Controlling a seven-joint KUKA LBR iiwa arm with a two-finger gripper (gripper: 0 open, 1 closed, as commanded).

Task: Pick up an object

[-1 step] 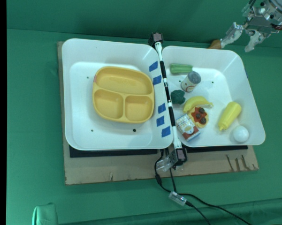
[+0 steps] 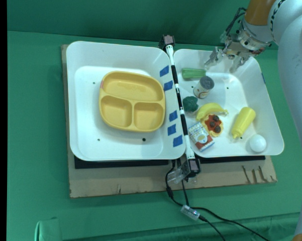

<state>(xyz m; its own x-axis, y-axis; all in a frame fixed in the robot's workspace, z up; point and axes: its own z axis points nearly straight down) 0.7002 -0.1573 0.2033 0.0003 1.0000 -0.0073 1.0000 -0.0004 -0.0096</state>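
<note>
The tool hangs released, fingers spread and grasping nothing, with the celery and can just below it to its left.

Scene evenly, brightly lit from above; soft shadows cast under bin rims; mild glare on white bins; focus sharp.

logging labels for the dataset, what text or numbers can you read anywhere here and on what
No text can be read.
Small carton: printed colours, lettering too blurred to read.
Can: label too small to read.
Yellow bottle: no print visible.
Blue tape squares on the left bin: blank.
</note>
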